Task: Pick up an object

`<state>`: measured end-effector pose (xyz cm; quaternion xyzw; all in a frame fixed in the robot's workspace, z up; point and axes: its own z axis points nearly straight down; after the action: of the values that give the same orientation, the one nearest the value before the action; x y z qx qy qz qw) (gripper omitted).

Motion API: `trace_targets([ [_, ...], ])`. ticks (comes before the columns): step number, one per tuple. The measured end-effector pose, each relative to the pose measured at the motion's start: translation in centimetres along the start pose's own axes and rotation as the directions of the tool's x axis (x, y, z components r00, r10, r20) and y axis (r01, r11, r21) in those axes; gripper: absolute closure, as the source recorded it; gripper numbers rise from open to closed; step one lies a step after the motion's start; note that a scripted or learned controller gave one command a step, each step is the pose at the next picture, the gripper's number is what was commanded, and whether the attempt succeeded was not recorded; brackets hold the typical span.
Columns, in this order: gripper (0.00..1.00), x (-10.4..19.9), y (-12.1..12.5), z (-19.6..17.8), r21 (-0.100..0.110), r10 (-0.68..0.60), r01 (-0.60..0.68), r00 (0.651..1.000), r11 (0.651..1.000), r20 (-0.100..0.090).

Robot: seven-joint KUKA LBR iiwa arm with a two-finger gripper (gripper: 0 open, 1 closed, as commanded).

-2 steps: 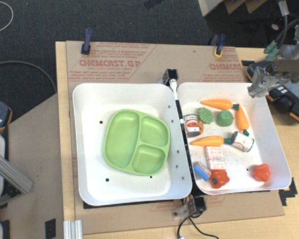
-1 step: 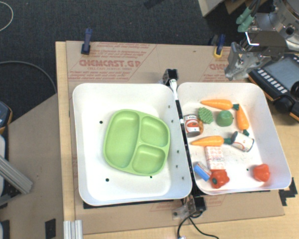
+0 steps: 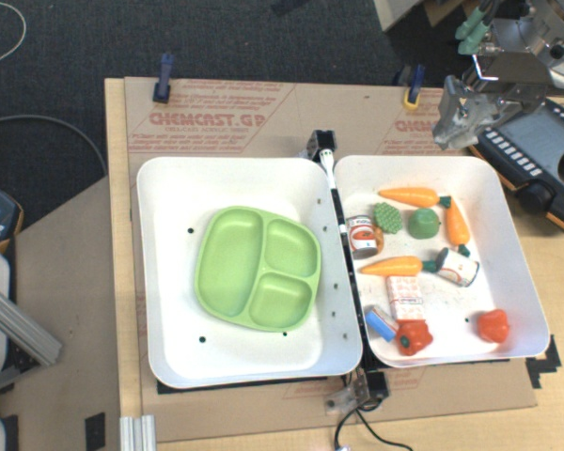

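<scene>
The hand point(image 3: 458, 120) hangs above the right bin's point(image 3: 519, 252) far edge, touching nothing; its spread cannot be told.

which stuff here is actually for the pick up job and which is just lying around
For the job:
- two-finger metal gripper, above the right bin's far edge
- right white bin of small toys: three orange plastic carrots, two red plastic peppers, small red-labelled can

Lying about:
- green divided plastic plate in the left white bin
- blue clamp
- yellow clamp

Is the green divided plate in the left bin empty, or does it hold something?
Empty: all three compartments of the green divided plate show bare green plastic.
</scene>
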<state>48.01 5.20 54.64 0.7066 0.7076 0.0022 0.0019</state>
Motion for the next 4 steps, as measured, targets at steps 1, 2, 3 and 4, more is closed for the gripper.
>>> trace_targets([
  [1, 1.00, 0.0, 0.1, -1.0, -0.003, 0.000, 0.000, 1.000, 1.000, 0.000],
  [2, 1.00, 0.1, 0.1, -2.1, -0.007, -0.001, 0.001, 1.000, 1.000, 0.000],
  [3, 1.00, 0.1, 0.2, -3.2, -0.010, -0.002, 0.002, 1.000, 1.000, 0.000],
  [4, 1.00, 0.1, 0.3, -4.2, -0.014, -0.002, 0.002, 1.000, 1.000, -0.001],
])
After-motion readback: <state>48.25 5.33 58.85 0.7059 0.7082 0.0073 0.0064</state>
